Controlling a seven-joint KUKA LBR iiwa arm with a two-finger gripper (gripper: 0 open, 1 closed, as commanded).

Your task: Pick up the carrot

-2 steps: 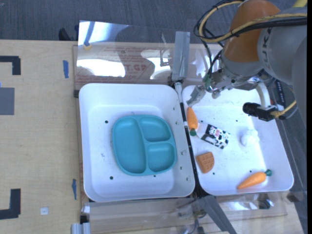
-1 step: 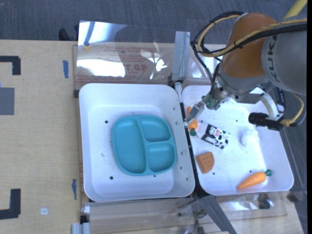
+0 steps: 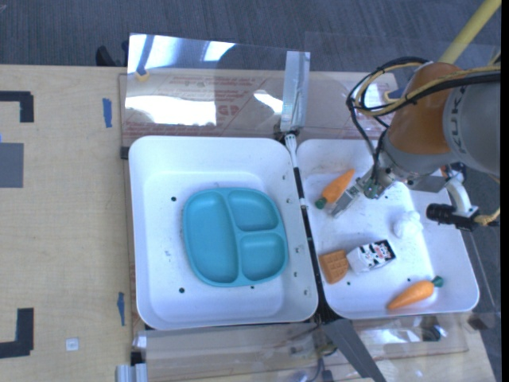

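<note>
carrot A [image 3: 337, 188]: right bin [image 3: 445, 249], upper left area, long axis from 1 o'clock (orange tip) to 7 o'clock (green end)
carrot B [image 3: 412, 294]: same bin, near front rim, long axis roughly 2 to 8 o'clock, green top at the 2 o'clock end
gripper [image 3: 350, 199]: low over the upper left of the right bin, fingertips just beside carrot A's lower flank
gripper state: cannot tell how far open; nothing visibly between the fingers, so no hold claimed
key relation: carrot A lies at about 11 o'clock from the gripper tip, touching or nearly so; carrot B well apart at 5 o'clock
judgement: carrot A is the likely target, straddle across its long axis needed before closing
clutter: waffle-like orange block [image 3: 334, 266] and black-and-white toy [image 3: 373, 255] mid-bin, between the two carrots
left bin [image 3: 151, 213]: holds teal divided plate [image 3: 235, 235], not involved
risk: fingertips beside rather than around carrot A, closing may just nudge it
</note>
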